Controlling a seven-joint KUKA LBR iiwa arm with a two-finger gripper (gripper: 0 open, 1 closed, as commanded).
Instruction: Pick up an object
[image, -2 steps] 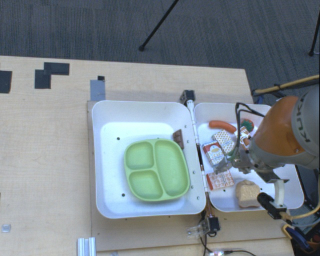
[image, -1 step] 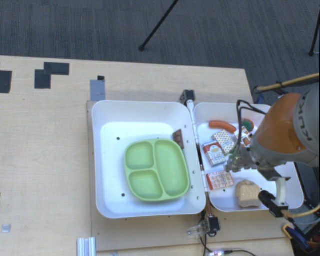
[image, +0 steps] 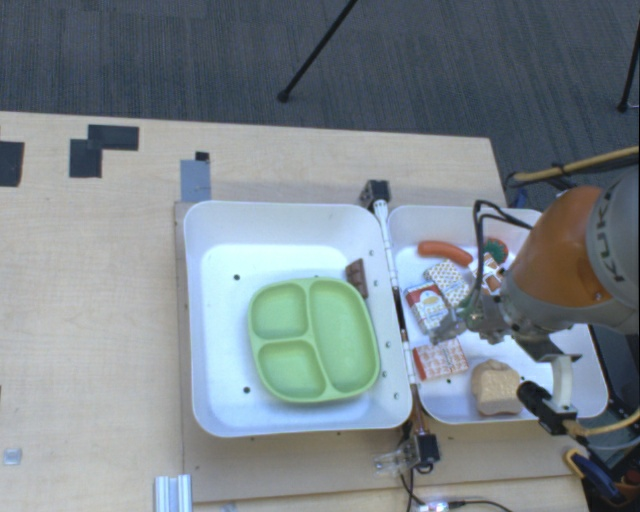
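My gripper (image: 468, 322) hangs low over the middle of the right bin (image: 430, 405), under the orange-banded wrist (image: 560, 255). It is right beside a small printed snack packet (image: 428, 303) and a checked packet (image: 450, 283). A red patterned packet (image: 440, 359) lies just in front of it, and a tan bread roll (image: 495, 388) sits at the bin's front. An orange sausage (image: 444, 250) lies toward the back. A red and green item (image: 493, 250) is partly hidden by the arm.
The left bin (image: 215, 300) holds a green three-compartment plate (image: 314, 340) and a small brown piece (image: 355, 272) by the plate's back right rim. A black-tipped arm part (image: 545, 408) overhangs the right bin's front right corner. Cables run past the bench's front edge.
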